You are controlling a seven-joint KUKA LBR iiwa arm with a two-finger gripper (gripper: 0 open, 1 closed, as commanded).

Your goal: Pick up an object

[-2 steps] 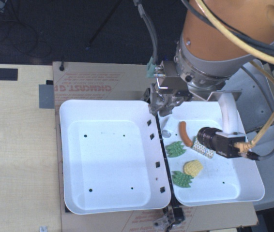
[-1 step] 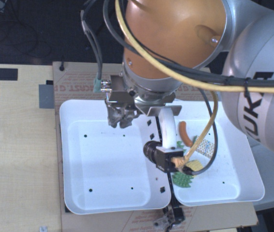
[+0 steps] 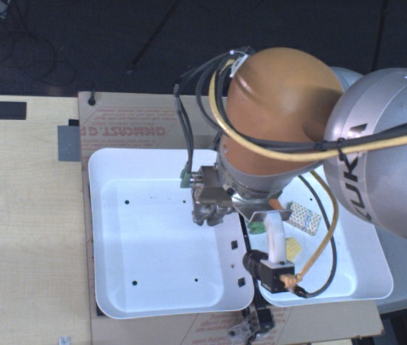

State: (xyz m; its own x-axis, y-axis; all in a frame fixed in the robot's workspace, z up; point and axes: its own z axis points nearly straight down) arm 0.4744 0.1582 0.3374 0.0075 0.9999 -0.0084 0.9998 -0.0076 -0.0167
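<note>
Grey two-finger gripper (image 3: 207,208) hovering over right edge of left white bin (image 3: 153,250). Jaw opening hiding under wrist, cannot tell. Small green object (image 3: 256,228) lying in right white bin (image 3: 362,268), just right of gripper; long axis unclear.

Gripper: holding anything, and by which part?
It cannot be told; the gripper hangs over the right side of the left bin, its tip too blurred to read.

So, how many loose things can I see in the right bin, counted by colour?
Blue-and-white patterned packet: 1
Green item: 1
Yellow item: 1
Total: 3 in view in the right bin; the arm covers much of it, so more may lie under it.
</note>
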